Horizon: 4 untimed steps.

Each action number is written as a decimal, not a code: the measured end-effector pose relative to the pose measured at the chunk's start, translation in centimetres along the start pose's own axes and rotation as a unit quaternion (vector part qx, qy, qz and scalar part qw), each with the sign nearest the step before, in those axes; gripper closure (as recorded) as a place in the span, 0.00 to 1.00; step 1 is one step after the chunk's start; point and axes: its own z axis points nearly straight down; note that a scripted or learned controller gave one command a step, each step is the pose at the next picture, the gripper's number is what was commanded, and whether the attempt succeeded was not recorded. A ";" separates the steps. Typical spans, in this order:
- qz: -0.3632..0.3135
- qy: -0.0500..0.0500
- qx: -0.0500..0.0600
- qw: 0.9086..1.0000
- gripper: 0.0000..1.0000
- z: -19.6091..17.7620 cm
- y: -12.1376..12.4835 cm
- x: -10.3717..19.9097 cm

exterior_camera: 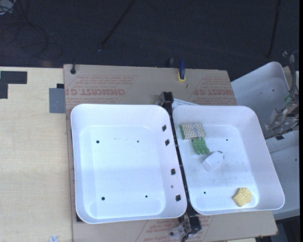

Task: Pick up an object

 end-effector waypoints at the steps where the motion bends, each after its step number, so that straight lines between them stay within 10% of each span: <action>1: -0.002 0.000 -0.002 1.000 1.00 -7.3 -2.7 0.1; 2: -0.003 0.002 0.003 1.000 1.00 -1.8 -1.1 2.4; 3: -0.001 -0.001 -0.002 1.000 1.00 -8.3 -6.9 0.0; 4: -0.005 0.002 0.003 1.000 1.00 -3.4 -5.9 5.7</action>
